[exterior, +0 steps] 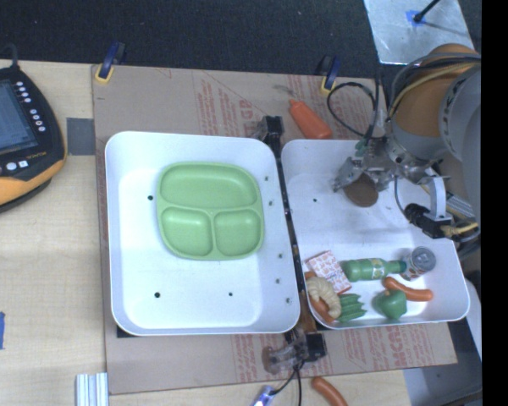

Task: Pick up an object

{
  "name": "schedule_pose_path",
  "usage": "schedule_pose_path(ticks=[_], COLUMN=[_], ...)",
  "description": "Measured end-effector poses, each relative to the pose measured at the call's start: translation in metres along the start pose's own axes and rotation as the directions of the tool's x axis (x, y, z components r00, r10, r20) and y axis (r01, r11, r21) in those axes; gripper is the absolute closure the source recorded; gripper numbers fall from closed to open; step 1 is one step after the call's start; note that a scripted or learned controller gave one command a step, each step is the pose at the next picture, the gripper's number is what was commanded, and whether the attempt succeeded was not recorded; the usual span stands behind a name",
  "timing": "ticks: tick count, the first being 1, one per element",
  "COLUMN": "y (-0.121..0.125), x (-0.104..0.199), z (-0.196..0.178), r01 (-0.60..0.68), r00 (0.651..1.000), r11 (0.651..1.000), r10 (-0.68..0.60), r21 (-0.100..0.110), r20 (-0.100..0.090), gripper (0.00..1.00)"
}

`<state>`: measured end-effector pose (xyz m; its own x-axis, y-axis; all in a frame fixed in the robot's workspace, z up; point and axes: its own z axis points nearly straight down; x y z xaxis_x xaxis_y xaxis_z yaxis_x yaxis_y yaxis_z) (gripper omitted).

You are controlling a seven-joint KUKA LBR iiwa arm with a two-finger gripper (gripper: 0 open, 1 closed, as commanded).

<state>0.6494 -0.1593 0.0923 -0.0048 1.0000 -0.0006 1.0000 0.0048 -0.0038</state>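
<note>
The gripper was found low over a brown object in the far part of the right bin, finger state indiscernible; a grasp was judged underway, a verified lift being required next.

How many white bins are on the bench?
2. The left bin holds a green plate. The right bin holds toy food along its near edge, with the gripper over its far part.

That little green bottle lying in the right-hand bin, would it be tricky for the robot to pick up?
Probably somewhat. The green bottle lies on its side and looks round, so a nudge might roll it. It looks like a small toy, so likely light and stiff. The white packet and green toy vegetable lie close by, leaving the gripper little room around it.
</note>
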Motion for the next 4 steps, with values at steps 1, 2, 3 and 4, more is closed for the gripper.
schedule_pose_path(ticks=[1,2,3,4], y=[0.001,-0.017,-0.041,-0.042], x=[-0.001,0.007,-0.032,-0.032], z=[-0.012,-0.002,-0.109,-0.108], r01=[0.002,-0.001,-0.002,-0.002], r00=[1.0,1.0,1.0,1.0], r11=[1.0,1.0,1.0,1.0], r10=[-0.002,0.001,0.002,0.002], r21=[0.0,-0.004,-0.003,-0.001], r20=[0.0,0.002,0.001,0.0], gripper=[1.0,1.0,1.0,0.0])
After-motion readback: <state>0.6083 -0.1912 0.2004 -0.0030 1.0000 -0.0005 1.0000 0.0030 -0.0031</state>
